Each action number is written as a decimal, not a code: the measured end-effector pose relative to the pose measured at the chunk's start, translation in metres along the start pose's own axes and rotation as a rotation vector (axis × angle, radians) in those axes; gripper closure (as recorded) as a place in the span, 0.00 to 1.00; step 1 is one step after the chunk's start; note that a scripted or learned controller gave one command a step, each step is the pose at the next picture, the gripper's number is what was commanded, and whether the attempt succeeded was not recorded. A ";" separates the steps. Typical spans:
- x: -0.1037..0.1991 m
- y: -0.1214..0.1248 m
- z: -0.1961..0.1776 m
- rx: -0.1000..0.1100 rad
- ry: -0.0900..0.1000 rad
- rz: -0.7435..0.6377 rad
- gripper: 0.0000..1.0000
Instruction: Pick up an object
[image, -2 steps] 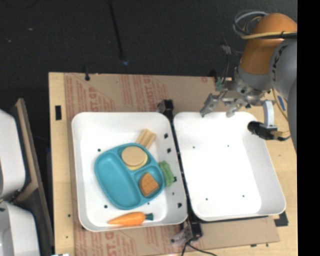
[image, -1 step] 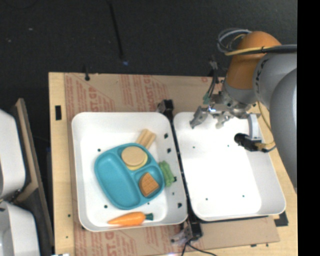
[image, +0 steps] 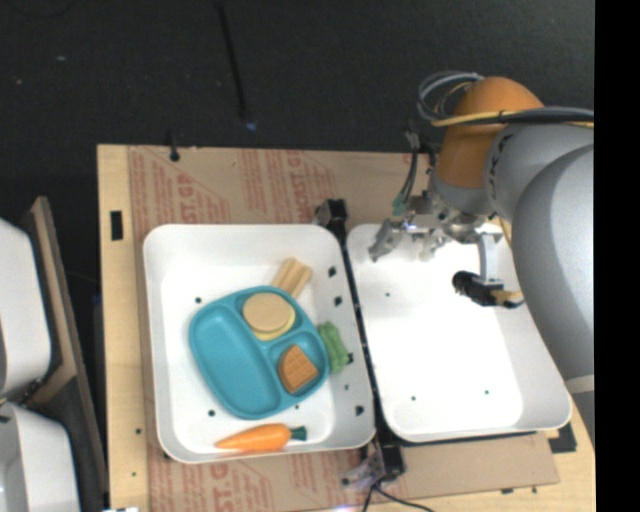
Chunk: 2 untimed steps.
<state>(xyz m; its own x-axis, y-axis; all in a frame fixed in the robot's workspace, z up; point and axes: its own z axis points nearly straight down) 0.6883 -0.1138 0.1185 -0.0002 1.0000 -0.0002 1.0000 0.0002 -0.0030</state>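
Hovering hand (image: 405, 240) above right bin (image: 450, 390)

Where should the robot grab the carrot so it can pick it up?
Probably across the carrot's thick orange middle, coming straight down. It lies flat on its side along the left bin's front wall, so the fingers should close across its narrow width, with one finger slipping between carrot and wall.

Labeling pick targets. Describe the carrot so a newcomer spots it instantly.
Start at the left white bin, which holds a blue divided tray. Below that tray, along the bin's near edge, lies the carrot. It is the only long, orange, tapered item, with a small green stub at its right end.
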 end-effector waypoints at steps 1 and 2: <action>0.003 0.001 0.018 -0.003 0.000 0.000 0.00; 0.006 -0.013 0.017 -0.003 0.000 0.001 0.00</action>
<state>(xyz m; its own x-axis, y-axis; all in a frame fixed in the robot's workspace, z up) 0.6757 -0.1075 0.1011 0.0010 1.0000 -0.0006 1.0000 -0.0010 0.0005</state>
